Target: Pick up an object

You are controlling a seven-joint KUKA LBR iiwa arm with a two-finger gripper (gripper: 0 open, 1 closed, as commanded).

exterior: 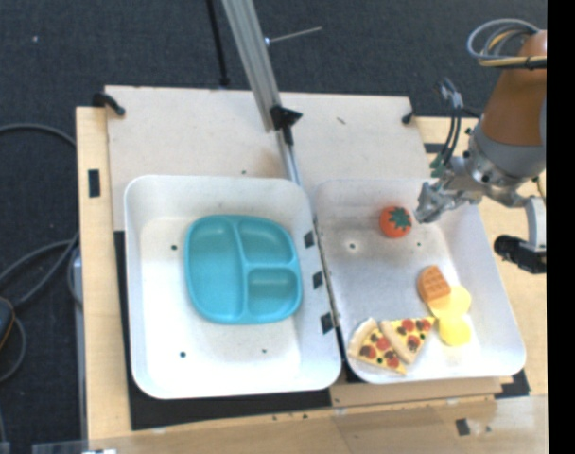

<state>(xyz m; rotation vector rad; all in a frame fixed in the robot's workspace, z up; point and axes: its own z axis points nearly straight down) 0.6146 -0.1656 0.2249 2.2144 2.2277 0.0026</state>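
Red tomato [394,221] just beside end effector [426,210]; grip state unclear; no readable writing.

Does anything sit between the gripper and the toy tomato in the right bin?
Nothing visible does. The gripper hangs just right of the tomato, with bare bin floor between them. The waffle, yellow pieces and pizza slices lie nearer the camera, off that path.

Tray [242,269] in left bin [146,348]; tomato [394,221] (behind the pizza slices [392,342]) in right bin [496,348].
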